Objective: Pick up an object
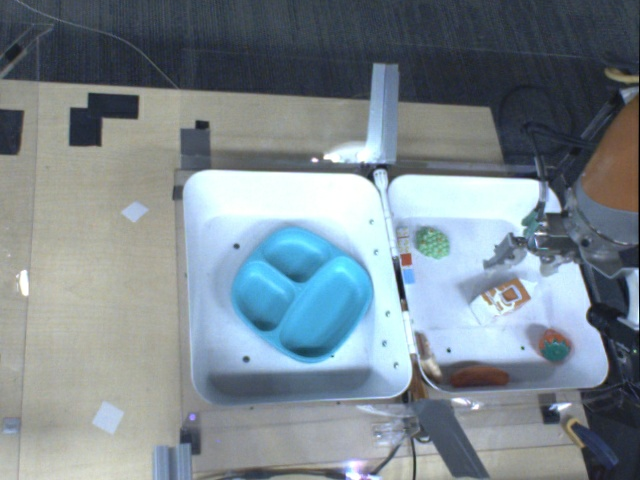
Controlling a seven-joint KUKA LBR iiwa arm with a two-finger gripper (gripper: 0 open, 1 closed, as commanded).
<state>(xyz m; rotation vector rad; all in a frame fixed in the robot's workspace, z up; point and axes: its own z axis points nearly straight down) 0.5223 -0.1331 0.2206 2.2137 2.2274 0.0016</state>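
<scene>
The tool [520,248] hangs over the far right part of the right bin [470,193], above bare white floor and apart from every object there. Whether it is released or clenched cannot be told at this size; nothing can be seen in it. By my reading this is the approach step, with no object yet picked.

The candidates all lie in the right bin. A small white carton with orange print [503,299] sits just near of the tool and is the closest. A green bumpy ball [432,242] rests to the left, toward the divider. An orange and green round toy [555,345] lies in the near right corner, and a brown sausage-shaped piece [478,375] lies along the near wall. The next move likely calls for shifting a little nearer, centring over the carton, then coming straight down; the carton lies flat and slightly turned, so the tool would need to line up with its narrower sides.

The left bin [205,268] holds a blue divided tray [303,293]. Both bins sit on a pale wooden worktop [90,298] with black marks at its far left; beyond it is dark carpet [300,18] with loose cables
</scene>
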